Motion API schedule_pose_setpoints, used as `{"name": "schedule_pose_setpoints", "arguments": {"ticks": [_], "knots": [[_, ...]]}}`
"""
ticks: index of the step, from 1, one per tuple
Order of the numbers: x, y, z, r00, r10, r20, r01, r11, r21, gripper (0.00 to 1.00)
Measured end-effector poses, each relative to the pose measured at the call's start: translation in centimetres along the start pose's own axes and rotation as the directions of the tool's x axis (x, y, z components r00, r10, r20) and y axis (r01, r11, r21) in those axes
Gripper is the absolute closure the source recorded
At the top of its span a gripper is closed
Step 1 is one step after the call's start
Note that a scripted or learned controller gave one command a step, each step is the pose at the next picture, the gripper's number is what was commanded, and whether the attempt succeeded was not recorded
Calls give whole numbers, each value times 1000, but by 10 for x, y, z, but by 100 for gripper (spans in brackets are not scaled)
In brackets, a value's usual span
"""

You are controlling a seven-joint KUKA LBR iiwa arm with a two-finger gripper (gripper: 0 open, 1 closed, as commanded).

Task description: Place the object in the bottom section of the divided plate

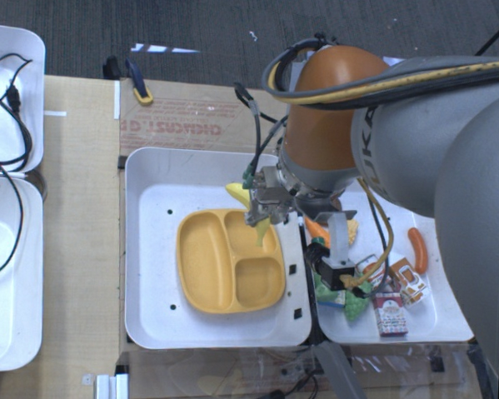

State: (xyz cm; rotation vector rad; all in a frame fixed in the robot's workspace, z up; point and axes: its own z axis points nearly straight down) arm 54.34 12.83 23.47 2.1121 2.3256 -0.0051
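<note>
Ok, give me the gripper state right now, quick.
Gripper: above the upper right part of the yellow divided plate, a small yellow-green piece at its tip; open or closed cannot be told.

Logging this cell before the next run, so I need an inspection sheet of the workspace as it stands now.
Surface: two white bins side by side on a bench.
Job's things: yellow divided plate in the left bin, its sections bare; a yellow-green object at the gripper's tip, grip unclear.
Clutter: toy foods in the right bin, including a sausage and a small carton.
Grippers: gripper over the plate's upper right rim.
Cables: black cables at far left.
Surroundings: cardboard sheet behind the bins.
</note>
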Motion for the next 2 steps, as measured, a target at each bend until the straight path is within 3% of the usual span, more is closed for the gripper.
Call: {"name": "schedule_pose_setpoints", "arguments": {"ticks": [1, 2], "knots": [[59, 21, 25, 997, -78, 1, 78, 997, 1, 100], [58, 21, 25, 997, -77, 1, 77, 997, 1, 0]]}}
